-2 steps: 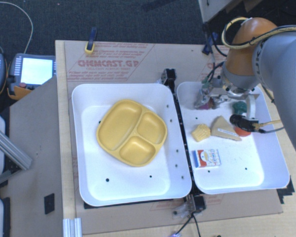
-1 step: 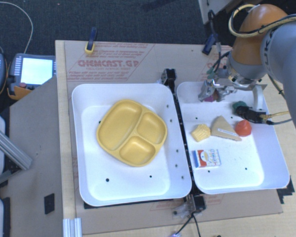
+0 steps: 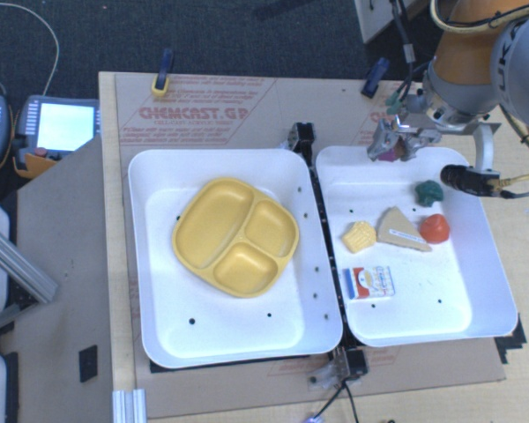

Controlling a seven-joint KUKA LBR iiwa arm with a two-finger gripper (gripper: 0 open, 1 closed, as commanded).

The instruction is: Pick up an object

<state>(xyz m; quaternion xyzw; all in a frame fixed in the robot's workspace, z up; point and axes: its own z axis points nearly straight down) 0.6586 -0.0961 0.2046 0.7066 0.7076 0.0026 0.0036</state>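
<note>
Objects lie in the right bin: corn central, cheese at three o'clock of it, tomato beyond, while the claw, whose state I cannot tell, hovers at twelve o'clock and should descend squarely over one.

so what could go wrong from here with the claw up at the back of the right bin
1. The claw sits over the far rim of the right white bin, so a straight descent might strike the rim rather than reach an item.
2. The tan wedge-shaped piece, small red round item and yellow corn-like piece lie close together; a grasp there could nudge neighbours or catch two.
3. The flat red-and-white packet lies flat, likely hard to pinch.
</note>
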